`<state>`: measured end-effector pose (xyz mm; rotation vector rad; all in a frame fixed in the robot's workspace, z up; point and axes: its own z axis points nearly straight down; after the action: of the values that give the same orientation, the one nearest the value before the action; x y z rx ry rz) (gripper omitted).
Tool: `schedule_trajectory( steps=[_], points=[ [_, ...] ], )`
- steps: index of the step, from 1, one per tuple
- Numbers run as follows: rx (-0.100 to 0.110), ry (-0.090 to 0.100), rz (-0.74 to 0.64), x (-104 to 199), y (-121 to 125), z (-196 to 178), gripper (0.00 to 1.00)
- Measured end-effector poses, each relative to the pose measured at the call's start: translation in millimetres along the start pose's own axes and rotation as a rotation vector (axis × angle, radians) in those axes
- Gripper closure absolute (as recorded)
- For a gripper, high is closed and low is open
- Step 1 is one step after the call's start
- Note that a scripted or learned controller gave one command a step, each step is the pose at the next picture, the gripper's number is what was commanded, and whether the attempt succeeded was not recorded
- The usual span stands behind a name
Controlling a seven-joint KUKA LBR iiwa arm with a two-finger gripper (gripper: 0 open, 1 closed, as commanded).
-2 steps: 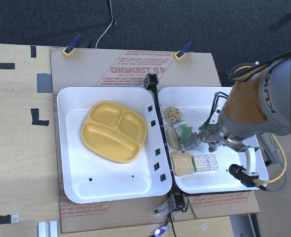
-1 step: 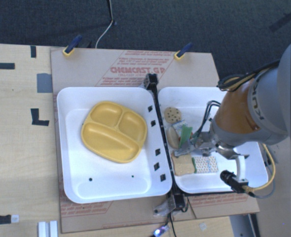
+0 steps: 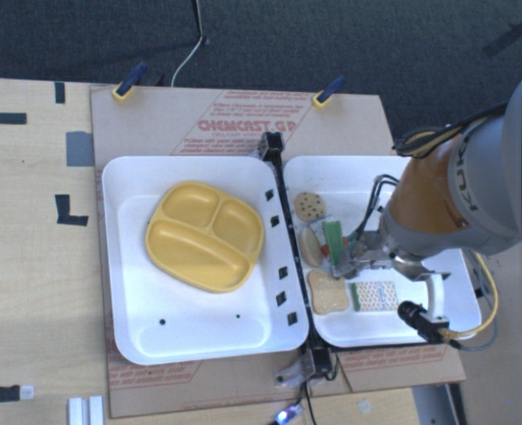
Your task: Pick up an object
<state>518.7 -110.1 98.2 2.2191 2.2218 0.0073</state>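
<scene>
The arm [image 3: 456,193], grey with an orange band, reaches in from the right over the right bin [image 3: 420,171]. The left bin [image 3: 124,237] holds one thing — a yellow divided plate [image 3: 206,235] with three compartments, lying flat toward the bin's far side. In the right bin a cluster sits near the divider: a tan bread-like slice [image 3: 328,292] near the front, a small patterned packet [image 3: 376,295] with a green edge just beside it, a round brown speckled cookie [image 3: 310,205] further back, and a green stick-like piece [image 3: 333,235] over a pale object between them. The gripper [image 3: 345,259] sits low at the green piece's near end, just above the slice — whether the fingers are open or closed cannot be told.
</scene>
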Motion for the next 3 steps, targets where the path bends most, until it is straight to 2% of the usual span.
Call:
schedule_trajectory(
  steps=[1, 3],
  points=[
    [0.001, -0.003, -0.001, 3.5, 10.9, -53.2, 1.0],
    [0.001, -0.003, -0.001, 11.9, 5.7, -148.3, 1.0]
  ],
)
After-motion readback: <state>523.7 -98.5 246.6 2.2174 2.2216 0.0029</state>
